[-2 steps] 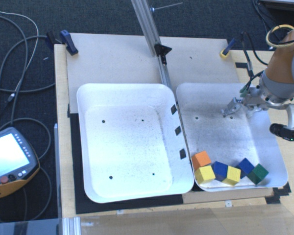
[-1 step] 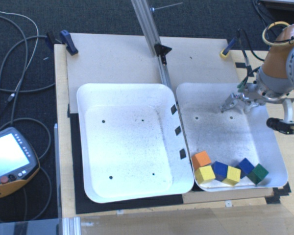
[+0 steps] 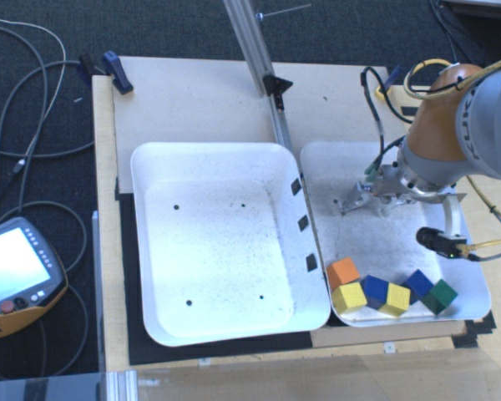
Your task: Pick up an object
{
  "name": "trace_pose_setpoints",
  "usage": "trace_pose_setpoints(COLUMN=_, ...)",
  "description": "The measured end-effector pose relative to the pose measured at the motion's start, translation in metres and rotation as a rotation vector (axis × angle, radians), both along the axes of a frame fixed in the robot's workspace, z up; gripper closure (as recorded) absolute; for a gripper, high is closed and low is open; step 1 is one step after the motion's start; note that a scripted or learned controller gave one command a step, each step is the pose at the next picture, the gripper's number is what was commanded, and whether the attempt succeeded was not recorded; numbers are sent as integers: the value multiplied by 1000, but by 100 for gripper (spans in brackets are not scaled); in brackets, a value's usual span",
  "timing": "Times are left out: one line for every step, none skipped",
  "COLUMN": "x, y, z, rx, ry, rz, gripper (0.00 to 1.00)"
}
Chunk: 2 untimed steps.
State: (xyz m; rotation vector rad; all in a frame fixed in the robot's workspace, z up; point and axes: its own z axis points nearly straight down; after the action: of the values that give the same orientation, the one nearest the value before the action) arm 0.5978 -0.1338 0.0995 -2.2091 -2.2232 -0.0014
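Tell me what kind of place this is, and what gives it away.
Most likely a robotics lab test bench. A KUKA arm works over two white bins, toy-like coloured blocks serve as practice objects, and a teach pendant with loose cables lies on the dark carpeted floor.

I can't read any text, label, brand, number or sign from here. The handheld screen [image 3: 15,267] at the lower left of the frame glows pale and blank to me, with its small buttons too tiny to make out.
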Motion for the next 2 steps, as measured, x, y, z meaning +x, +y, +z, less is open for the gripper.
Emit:
trace_pose_setpoints(x=11, y=-69, z=142, rx=-11, ry=-16, rz=-8, gripper=0)
trace_pose_setpoints(x=24, y=17, z=32, rx=0, ry=4, rz=0, gripper=0)
